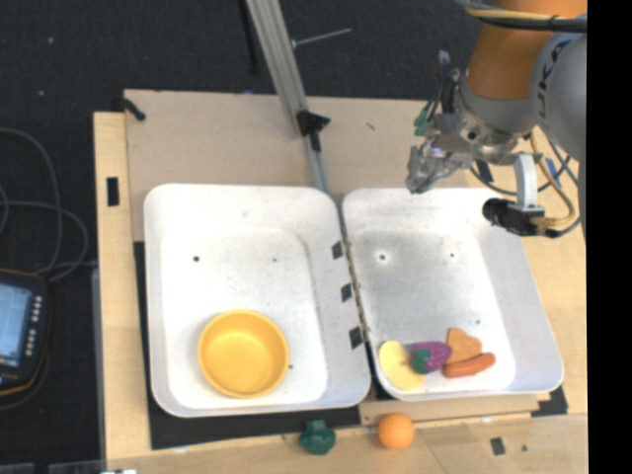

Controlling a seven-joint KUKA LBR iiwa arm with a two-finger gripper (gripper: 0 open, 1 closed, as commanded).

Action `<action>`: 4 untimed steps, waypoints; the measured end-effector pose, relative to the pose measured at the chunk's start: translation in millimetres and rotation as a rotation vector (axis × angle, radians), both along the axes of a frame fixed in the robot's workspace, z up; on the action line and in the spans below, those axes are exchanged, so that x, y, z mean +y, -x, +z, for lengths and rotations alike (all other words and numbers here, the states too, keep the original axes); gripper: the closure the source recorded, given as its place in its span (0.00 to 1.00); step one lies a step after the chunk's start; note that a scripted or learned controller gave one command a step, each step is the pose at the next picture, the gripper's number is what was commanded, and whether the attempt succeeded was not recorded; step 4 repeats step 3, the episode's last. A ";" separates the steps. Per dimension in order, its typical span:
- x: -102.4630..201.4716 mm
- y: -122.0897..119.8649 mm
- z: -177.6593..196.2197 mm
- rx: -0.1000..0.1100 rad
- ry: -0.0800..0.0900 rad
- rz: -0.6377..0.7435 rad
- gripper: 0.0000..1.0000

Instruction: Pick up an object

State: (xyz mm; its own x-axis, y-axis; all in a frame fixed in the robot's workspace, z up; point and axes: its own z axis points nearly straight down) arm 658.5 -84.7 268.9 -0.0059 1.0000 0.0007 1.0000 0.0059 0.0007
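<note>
Arm [513,52]: grey with an orange band, reaching in from the right, wrist over the far rim of the right bin
Gripper [427,178]: hangs at the far edge of the right bin [513,265], near its far-left corner, tips pointing down; nothing seen between the fingers
Jaws: too small and dark to read; cannot tell whether spread or pressed together
Toy cluster: well apart from the jaws, at the near edge of the right bin, straight toward the camera from them
Carrot [469,365]: orange-red, lying flat at the near right of the cluster, far from the jaws
Orange piece [462,343]: just behind the carrot, touching it, on the side nearer the jaws
Purple piece [432,354]: beside the carrot, on its left, with a green bit at its near-left end
Yellow piece [395,361]: pale, flat, leftmost in the cluster, against the bin's near-left corner
Bowl [243,353]: yellow, upright, in the near part of the left bin [197,225], well apart from the jaws and to their left
Ball [396,431]: orange, on the bench outside the bins, past the right bin's near rim
Green toy [317,436]: on the bench just left of the ball, also outside the bins
Pole [281,67]: grey, slanting down from the top to the gap between the bins, left of the jaws
</note>
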 end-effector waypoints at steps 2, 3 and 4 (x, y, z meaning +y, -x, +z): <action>92.5 17.8 -11.0 0.001 0.001 0.000 1.00; 137.6 13.4 -15.0 0.000 0.000 -0.004 1.00; 137.6 13.4 -15.0 0.000 0.000 -0.004 1.00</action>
